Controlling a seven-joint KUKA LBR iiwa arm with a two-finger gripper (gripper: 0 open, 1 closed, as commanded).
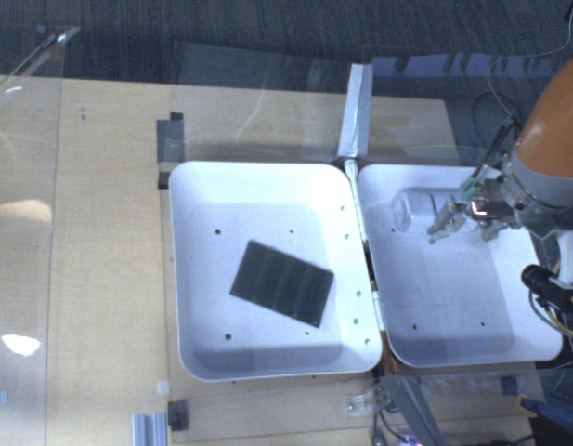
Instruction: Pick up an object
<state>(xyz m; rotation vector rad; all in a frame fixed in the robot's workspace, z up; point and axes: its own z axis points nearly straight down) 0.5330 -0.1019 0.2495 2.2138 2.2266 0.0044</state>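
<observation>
Dark pad (282,283): flat in left bin (198,203), untouched.
Clear cup (414,209): lying in right bin (537,342).
Gripper (464,223): fingers spread, holding nothing, beside cup.
Progress: nothing lifted yet.

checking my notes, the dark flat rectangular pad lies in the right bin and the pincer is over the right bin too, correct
Not quite: the camera view shows the dark flat pad lying in the left bin. The pincer is indeed over the right bin.

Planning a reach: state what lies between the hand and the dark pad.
In the camera view, between hand and dark pad: the bins' adjoining rims.
</observation>
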